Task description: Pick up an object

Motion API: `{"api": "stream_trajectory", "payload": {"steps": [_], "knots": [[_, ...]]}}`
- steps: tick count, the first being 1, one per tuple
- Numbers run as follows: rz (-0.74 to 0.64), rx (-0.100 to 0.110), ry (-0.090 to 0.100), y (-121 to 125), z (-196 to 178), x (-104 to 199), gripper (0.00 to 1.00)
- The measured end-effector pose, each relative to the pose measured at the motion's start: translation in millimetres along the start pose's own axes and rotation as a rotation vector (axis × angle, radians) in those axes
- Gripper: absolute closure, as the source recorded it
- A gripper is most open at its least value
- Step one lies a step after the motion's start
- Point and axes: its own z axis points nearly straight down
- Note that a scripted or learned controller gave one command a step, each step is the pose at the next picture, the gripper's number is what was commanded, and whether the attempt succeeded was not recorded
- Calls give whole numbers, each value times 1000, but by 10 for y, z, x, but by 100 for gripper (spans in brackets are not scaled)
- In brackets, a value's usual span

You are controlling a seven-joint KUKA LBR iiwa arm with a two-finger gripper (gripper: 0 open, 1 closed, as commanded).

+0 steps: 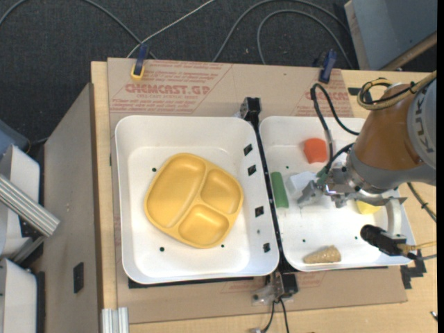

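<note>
Green block (279,189) is noted lying lengthwise close against the left wall of the right-hand bin (316,231), near centre frame. It is taken as the likeliest object to be picked.

End effector (313,193) is seen low over the bin floor, just right of the block and apart from it. Nothing is seen held, and whether it is open or closed cannot be told.

A pale scrap (302,181) lies just above it. Orange object (315,150) is recorded further up, tan lump (322,256) by the lower wall.

Yellow divided plate (194,200) is logged in the left-hand bin (132,186) on the desk (173,82).

Risks judged: with the block so tight to the wall, a grasp may be fouled by the rim or the block merely nudged aside. The scrap may be caught instead.
</note>
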Motion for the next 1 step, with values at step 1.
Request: {"api": "stream_trajectory", "payload": {"steps": [1], "knots": [[1, -5, -1, 8, -135, 0, 100]]}}
